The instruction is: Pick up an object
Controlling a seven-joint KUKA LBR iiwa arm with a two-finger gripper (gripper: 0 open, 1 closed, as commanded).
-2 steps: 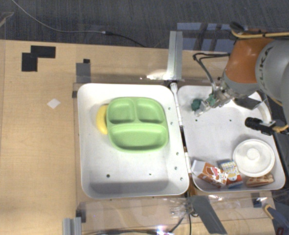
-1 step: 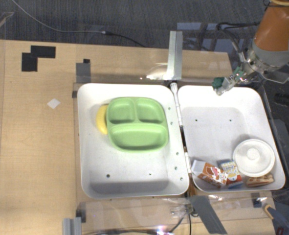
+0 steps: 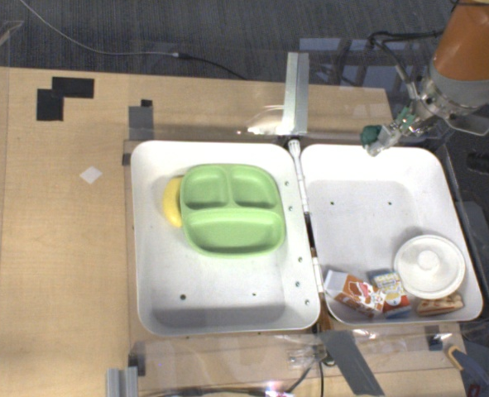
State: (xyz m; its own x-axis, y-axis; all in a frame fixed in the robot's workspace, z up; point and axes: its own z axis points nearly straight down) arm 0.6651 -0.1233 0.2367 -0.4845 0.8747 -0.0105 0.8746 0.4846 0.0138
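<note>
The hand [image 3: 382, 139] hovers over the right bin's [image 3: 368, 213] far rim; whether it is apart or together I cannot tell. Candidates, a white bowl [image 3: 429, 265] and 2 snack packets [image 3: 368, 292], crowd the near corner, well apart, so a descent here likely closes on nothing.

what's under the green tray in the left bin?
A yellow object pokes out from beneath the green tray's left edge, resting on the left bin floor. Most of it is covered, so its full shape and identity can't be told.
</note>
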